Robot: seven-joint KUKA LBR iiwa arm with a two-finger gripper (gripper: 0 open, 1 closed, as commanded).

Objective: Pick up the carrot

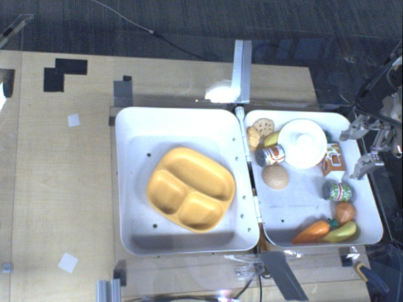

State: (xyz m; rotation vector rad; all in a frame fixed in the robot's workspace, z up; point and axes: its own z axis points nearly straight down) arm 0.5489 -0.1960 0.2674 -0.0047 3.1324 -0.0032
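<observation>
A: Largest items on the bench?
B: Two shallow white bins, side by side. The left bin carries one yellow divided tray, set near its middle.

A: And the right bin?
B: A white bowl, upturned, near the far edge. Just beside it toward the left wall: a small can lying on its side, a round bun next to the can, and cookies in the far left corner. A red-and-white carton sits just to the right of the bowl.

A: The carrot?
B: The carrot, orange with a green tip, lies along the near edge of the right bin, toward the near right corner, touching a yellow-green fruit. A small orange-brown piece and a green can sit beside the right wall, above them.

A: Gripper?
B: The gripper hovers over the right wall of the right bin, well apart from the carrot. Its fingers are spread, with nothing between them.
</observation>
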